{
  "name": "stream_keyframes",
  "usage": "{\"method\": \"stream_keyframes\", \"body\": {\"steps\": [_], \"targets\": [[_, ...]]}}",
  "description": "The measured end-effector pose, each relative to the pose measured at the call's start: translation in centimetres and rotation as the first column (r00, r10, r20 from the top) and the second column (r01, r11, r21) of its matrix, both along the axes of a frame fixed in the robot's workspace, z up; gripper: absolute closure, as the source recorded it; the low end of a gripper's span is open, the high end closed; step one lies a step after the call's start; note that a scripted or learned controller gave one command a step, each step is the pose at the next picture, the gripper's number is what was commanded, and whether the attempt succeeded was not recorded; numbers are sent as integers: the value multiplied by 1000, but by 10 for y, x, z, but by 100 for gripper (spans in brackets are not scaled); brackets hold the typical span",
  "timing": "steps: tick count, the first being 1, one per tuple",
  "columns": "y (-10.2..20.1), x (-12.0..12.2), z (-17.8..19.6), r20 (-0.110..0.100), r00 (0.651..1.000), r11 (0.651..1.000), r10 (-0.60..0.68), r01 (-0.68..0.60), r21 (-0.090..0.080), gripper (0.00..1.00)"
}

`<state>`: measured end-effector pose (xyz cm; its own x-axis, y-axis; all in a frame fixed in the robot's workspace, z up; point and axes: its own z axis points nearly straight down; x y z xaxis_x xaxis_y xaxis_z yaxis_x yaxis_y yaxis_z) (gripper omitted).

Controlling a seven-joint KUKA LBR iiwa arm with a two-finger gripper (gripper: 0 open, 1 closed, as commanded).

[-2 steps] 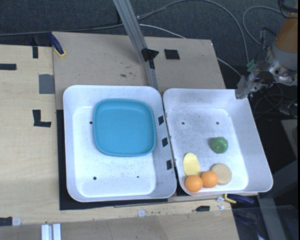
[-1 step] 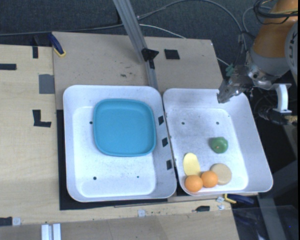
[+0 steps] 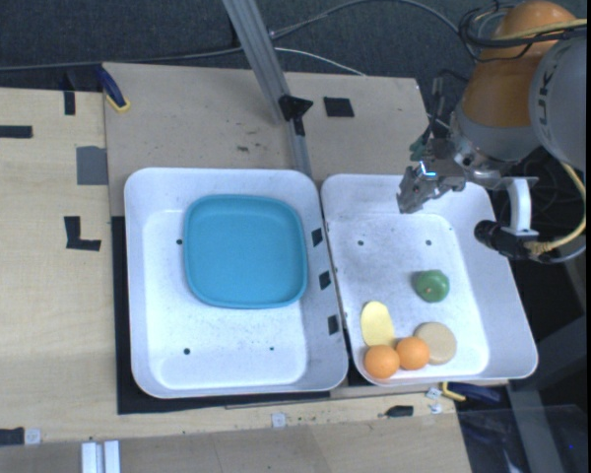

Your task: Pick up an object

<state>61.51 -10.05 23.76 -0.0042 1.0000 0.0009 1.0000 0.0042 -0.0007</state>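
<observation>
The gripper point(image 3: 415, 197) hangs over the far end of the right bin point(image 3: 502, 363); whether it is spread or pressed together I cannot tell, and nothing shows in its grasp. The nearest pick — a small green ball point(image 3: 432, 285) — lies toward the camera from it, well apart. It looks round, with no long axis. Beyond, in the near corner, huddle a yellow piece point(image 3: 376, 321), two oranges point(image 3: 396, 357) and a tan disc point(image 3: 437, 341).

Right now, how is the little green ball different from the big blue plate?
The small round green ball lies in the right white bin, while the big flat blue square plate lies in the left white bin. The ball is far smaller than the plate. The ball has other small things nearby; the plate lies alone. Both rest on a bin floor, away from the hand.
</observation>
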Motion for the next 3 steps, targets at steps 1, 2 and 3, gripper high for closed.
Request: {"method": "stream_keyframes", "body": {"steps": [1,2,3], "targets": [[52,1,7,0,1000,1000,0,0,0,100],[102,-3,12,0,1000,1000,0,0,0,100],[158,-8,-6,-1,1000,1000,1,-1,0,100]]}}
